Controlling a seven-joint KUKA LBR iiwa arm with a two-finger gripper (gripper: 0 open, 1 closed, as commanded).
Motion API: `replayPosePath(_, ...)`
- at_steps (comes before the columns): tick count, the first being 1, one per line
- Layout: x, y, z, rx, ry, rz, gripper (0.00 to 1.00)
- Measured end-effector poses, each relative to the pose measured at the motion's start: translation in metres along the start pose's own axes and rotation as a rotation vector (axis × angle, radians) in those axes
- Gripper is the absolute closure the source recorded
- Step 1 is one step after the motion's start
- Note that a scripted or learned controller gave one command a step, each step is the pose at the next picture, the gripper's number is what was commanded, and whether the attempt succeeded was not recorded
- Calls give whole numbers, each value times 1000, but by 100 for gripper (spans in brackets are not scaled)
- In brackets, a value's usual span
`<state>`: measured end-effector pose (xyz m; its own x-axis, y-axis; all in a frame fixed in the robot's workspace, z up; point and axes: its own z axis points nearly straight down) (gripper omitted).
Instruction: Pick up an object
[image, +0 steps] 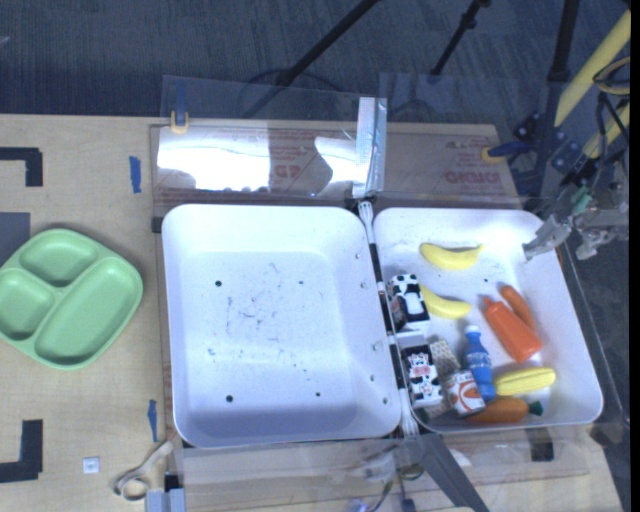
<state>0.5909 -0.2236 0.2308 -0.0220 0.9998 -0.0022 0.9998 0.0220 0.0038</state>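
At the far left of the bench (90, 150) lies a green divided plate (65, 297) with three compartments, well apart from the bins. Near the bench's near-left corner sits a loop of pale cord (140, 478). The left bin (270, 320) is a shallow white tray with faint blue scribbles on its floor. Behind both bins stands a clear plastic sheet (265, 150) that catches the light, with cardboard (440, 160) to its right. The right bin (575, 330) holds all the small things. Along its left wall are two black-and-white patterned blocks, one farther (406, 297) and one nearer (421, 372). A banana (449, 256) lies toward the far side, and a second, smaller banana (444, 305) lies just right of the farther block. Nearer, a blue bottle (478, 360) stands beside a small orange-and-white can (464, 393). An orange bottle (512, 330) lies to the right of the blue bottle, with a slim orange carrot-like piece (516, 301) just beyond it. A yellow piece (525, 380) lies near the front, and another carrot (497, 409) rests along the near wall. The gripper (548, 240) hovers over the far-right corner of the right bin, apart from all the objects; it is too small and blurred to tell how it is set.
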Motion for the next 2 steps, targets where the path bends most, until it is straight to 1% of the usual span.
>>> replayPosePath(1,68,20,74,3,3,-64,0)
replayPosePath(2,104,62,144,-1,1,-37,0)
